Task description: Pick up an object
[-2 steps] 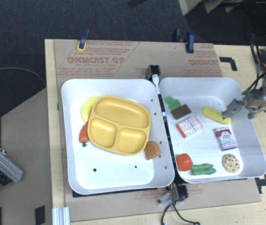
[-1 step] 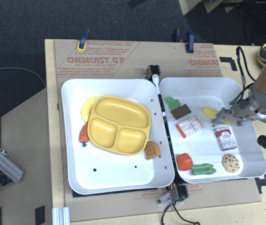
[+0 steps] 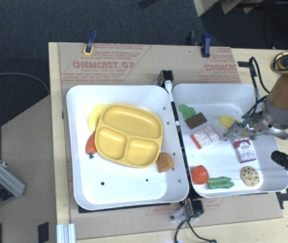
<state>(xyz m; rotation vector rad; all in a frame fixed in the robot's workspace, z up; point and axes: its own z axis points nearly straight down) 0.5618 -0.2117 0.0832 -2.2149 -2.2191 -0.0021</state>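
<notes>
The left bin (image 3: 78, 151) holds a yellow tray (image 3: 129, 134). In the right bin (image 3: 220, 92), the gripper (image 3: 234, 132) hovers between a yellow piece (image 3: 227, 120) and red carton (image 3: 244, 150), jaws' state unclear. Best to centre over one piece, then descend straight.

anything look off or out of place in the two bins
The yellow three-compartment plastic tray sits askew in the left white bin, rotated against the walls. It lies over a yellow toy and an orange-red carrot-like toy, which peek out along its left edge. Nothing looks spilled or broken.
</notes>
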